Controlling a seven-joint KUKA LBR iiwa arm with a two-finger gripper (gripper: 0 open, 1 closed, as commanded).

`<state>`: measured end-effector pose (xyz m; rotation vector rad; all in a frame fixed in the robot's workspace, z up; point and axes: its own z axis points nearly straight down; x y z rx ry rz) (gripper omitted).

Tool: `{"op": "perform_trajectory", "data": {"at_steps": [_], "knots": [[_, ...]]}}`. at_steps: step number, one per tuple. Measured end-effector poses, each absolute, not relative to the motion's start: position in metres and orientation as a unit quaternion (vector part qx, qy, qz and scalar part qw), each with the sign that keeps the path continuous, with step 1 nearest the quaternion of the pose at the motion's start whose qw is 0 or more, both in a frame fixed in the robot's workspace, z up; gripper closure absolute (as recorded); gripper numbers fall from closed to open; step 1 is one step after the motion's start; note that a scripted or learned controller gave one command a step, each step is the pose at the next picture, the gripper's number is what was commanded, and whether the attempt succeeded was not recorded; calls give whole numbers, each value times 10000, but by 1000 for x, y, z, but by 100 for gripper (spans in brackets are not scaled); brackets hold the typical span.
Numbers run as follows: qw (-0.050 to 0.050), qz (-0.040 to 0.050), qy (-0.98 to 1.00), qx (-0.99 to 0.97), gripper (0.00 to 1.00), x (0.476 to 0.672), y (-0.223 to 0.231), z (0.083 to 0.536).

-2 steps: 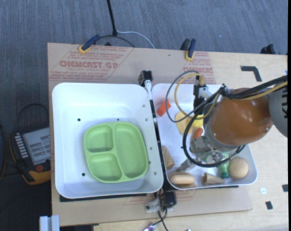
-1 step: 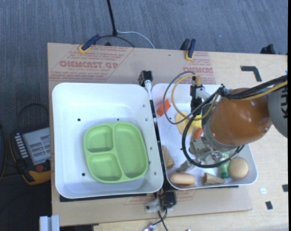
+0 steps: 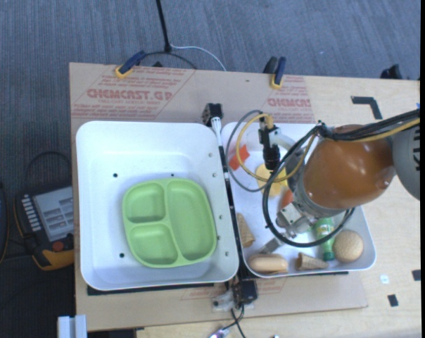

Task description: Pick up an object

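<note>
From my remote station I see the gripper (image 3: 291,224) low inside the right bin (image 3: 371,259), under the wide orange band (image 3: 346,167) of the arm. The band and the black cables (image 3: 269,189) cover most of it, so I cannot tell if the gripper is released, clenched, or grasping something.

The things to pick up all lie in this right bin. Just right of the gripper is a green object (image 3: 325,227), partly hidden by the arm. Near it, at the near right corner, rests a round bun (image 3: 349,245). Along the near wall lie a small brown cone (image 3: 311,261) and, left of it, a long bread roll (image 3: 267,263). A brown wedge (image 3: 245,231) lies beside the left wall of the bin, left of the gripper. A little red piece (image 3: 287,197) shows just beyond the gripper, at the edge of the band. At the far left part of the bin I see an orange-red piece (image 3: 237,157) and a yellow piece (image 3: 259,169) close together, behind the cable loops.

The left bin (image 3: 93,189) holds a green divided plate (image 3: 170,222), lying flat in its near half. Both bins stand on a brown board (image 3: 128,97), and two yellow clamps (image 3: 129,63) grip its far edge.
</note>
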<state>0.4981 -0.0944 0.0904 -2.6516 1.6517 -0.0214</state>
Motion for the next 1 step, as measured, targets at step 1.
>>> {"op": "perform_trajectory", "data": {"at_steps": [1], "knots": [[-13,10,5491,-8357,0,534,-95,89]]}}
